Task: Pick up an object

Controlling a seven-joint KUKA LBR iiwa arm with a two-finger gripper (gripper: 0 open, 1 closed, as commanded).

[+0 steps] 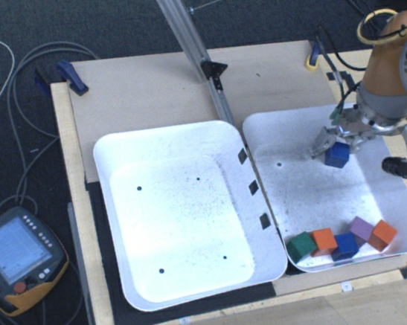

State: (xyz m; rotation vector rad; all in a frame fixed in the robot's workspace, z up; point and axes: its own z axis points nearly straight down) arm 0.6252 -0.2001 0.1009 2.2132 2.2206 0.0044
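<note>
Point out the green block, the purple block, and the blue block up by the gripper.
green block [300, 246]: camera view, on its top face.
purple block [361, 227]: camera view, on its top face.
blue block by the gripper [336, 155]: camera view, on its front face.

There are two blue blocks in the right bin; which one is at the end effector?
The upper blue block, apart from the others, at the end effector. The other blue block lies in the bottom row.

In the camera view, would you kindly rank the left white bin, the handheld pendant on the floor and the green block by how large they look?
1. left white bin, by far the largest.
2. pendant, at the view's left edge.
3. green block, in the right bin's near corner, smallest.

The gaps are wide, so nearness to the camera does not alter this order.
</note>
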